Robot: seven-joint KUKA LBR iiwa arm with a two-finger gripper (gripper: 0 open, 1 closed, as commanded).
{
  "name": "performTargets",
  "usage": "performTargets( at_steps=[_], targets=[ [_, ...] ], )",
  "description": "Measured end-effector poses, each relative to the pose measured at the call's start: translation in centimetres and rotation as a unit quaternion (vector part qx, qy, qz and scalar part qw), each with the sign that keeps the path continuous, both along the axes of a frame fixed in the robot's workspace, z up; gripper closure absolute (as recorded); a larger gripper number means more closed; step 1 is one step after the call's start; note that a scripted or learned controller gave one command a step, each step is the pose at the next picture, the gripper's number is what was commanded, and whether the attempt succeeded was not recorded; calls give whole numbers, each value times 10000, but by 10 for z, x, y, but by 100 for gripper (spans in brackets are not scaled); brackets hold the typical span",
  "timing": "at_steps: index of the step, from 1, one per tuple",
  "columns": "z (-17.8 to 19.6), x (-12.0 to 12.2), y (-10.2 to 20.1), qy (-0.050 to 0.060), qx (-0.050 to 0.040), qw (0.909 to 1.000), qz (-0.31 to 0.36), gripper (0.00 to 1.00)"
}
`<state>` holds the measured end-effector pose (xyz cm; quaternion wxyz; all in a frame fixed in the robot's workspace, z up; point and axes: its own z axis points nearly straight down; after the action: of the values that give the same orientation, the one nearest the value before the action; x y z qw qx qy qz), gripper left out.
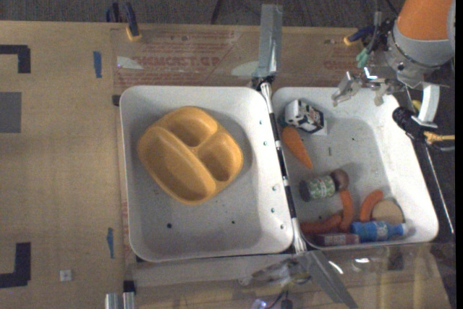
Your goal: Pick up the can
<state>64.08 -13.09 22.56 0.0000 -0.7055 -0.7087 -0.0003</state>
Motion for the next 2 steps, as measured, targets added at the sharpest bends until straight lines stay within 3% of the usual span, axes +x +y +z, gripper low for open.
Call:
performTargets(
  at_steps=[1,2],
  targets=[
    [-40,-43,44,-5,1,9707,2402,0],
    [-93,-107,21,-28,-2,9449,3274,0]
  ],
)
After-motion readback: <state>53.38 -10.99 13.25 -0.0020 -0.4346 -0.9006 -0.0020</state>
